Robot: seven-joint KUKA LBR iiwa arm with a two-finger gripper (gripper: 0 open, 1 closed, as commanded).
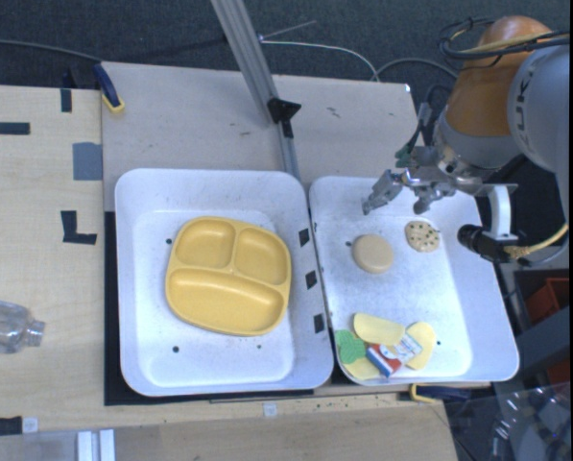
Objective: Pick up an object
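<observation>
My gripper (399, 197) hangs over the far part of the right bin (478, 305), its two fingers spread apart with nothing between them. A tan round bun-like piece (372, 254) lies just below it on the bin floor. A speckled cookie (421, 235) rests to the right of the bun. At the bin's near edge sits a small heap: a yellow banana-like piece (377, 328), a green piece (349, 348) and a small red, white and blue item (389, 358).
The left bin (137, 286) holds a yellow divided plate (229, 275). A metal pole (250, 56) slants across the bench behind the bins. A clear plastic bottle (6, 325) lies at the far left. Cables loop near the arm's wrist (497, 243).
</observation>
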